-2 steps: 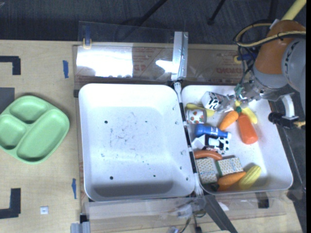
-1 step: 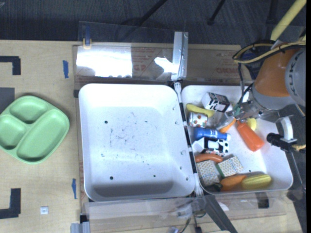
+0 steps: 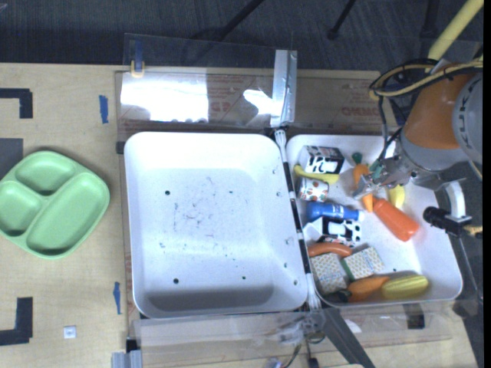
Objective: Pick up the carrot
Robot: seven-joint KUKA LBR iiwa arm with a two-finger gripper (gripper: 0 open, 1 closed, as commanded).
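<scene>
Small orange carrot (image 3: pixel 359 173) with a green tuft, in the far half of the right bin (image 3: pixel 449 278), close to the back wall. Just to its right, touching or nearly so, the gripper (image 3: pixel 377 178), low over the clutter. Impossible to tell whether released or clenched: too small and too blurred against the objects beneath. No ground, then, for calling the carrot grasped.

Crowded all round. Just left, a yellow banana-like piece (image 3: pixel 314 172) and a black-and-white carton (image 3: pixel 324 159). Just below the gripper, a small yellow item (image 3: pixel 397 197) and a larger orange bottle-shaped toy (image 3: pixel 395 221). Nearer the front wall, a blue bottle (image 3: pixel 328 211) and another orange vegetable (image 3: pixel 368 286) beside a yellow one (image 3: pixel 405 284). Well apart to the left, the left bin (image 3: pixel 207 205) and a green divided plate (image 3: pixel 69 205).

Likely trouble from here:
- Closing on the wrong orange thing, with three similar colours in reach.
- Shoving the carrot toward the wall instead of straddling it.
- Pinching only the tapered tip and losing it on the lift.
- Dragging a yellow neighbour along.
</scene>
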